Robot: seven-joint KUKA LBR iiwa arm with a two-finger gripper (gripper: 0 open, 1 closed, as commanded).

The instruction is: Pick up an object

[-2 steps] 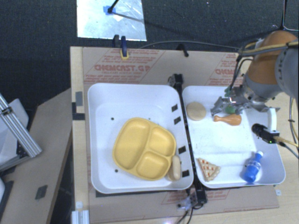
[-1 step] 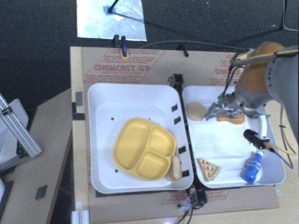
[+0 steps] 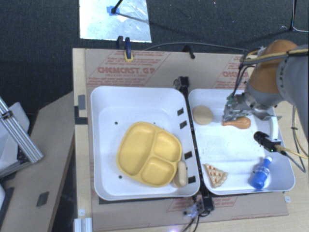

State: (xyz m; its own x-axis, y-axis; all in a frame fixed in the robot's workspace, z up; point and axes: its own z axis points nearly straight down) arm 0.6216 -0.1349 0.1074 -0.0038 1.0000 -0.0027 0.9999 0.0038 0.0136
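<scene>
Claw low over the drumstick in the right bin.

You see the claw [image 3: 235, 111] down in the right bin [image 3: 285, 183], its tips just above and touching the thick end of the brown drumstick [image 3: 237, 123], which lies flat on the bin floor; if the claw is spread or pressed together, you cannot tell from this angle. Just to the left of it sits a round beige bun [image 3: 203, 115]. Nearer to you are a waffle wedge [image 3: 215, 175] and a blue bottle [image 3: 260, 174]. In the left bin [image 3: 104, 105] a yellow divided plate [image 3: 149, 152] lies, with a small bread roll [image 3: 181, 173] touching its right edge.
</scene>
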